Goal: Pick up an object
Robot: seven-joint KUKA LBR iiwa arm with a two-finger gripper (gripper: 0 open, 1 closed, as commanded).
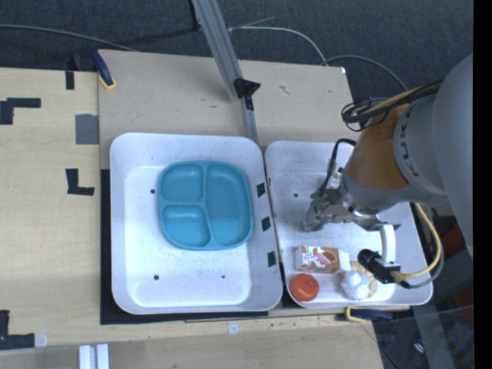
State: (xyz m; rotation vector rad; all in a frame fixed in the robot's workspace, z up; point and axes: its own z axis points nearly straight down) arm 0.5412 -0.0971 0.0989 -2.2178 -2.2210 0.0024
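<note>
Grey hand (314, 215) low over right bin (288, 164) floor; finger gap unclear, nothing visibly held.

The bench (46, 229) was a pale wooden surface with black tape marks (73, 181) scattered along its left part. Two shallow white bins sat on it side by side, touching along their inner walls: the left bin (131, 283) near the bench's middle and the right bin (288, 156) beside it toward the right edge. A dark mat (105, 244) showed under the left bin's left wall. A yellow-and-blue clip (104, 71) lay near the far edge, and a slanted metal bar (215, 29) crossed the far edge toward the bins.
</note>
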